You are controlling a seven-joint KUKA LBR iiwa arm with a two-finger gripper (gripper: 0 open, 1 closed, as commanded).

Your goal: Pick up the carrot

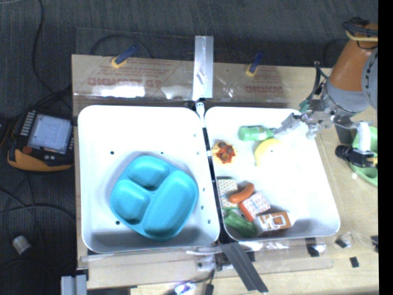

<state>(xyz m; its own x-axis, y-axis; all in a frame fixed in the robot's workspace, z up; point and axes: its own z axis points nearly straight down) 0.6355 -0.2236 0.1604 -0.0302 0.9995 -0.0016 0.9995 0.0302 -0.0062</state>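
The carrot (241, 193) is a short orange-red stick lying at a slant in the lower middle of the right bin (319, 183), among other toy foods. My gripper (295, 123) hangs over the bin's upper right corner, just right of a yellow banana (264, 149) and a green bottle-shaped toy (253, 132). It is well above and to the right of the carrot, and nothing shows in its grasp.
A red and orange toy (224, 152) lies by the divider. A small carton (273, 221), a checked packet (256, 203) and a green leafy piece (238, 223) crowd round the carrot. The left bin (98, 128) holds a blue divided plate (155, 195).
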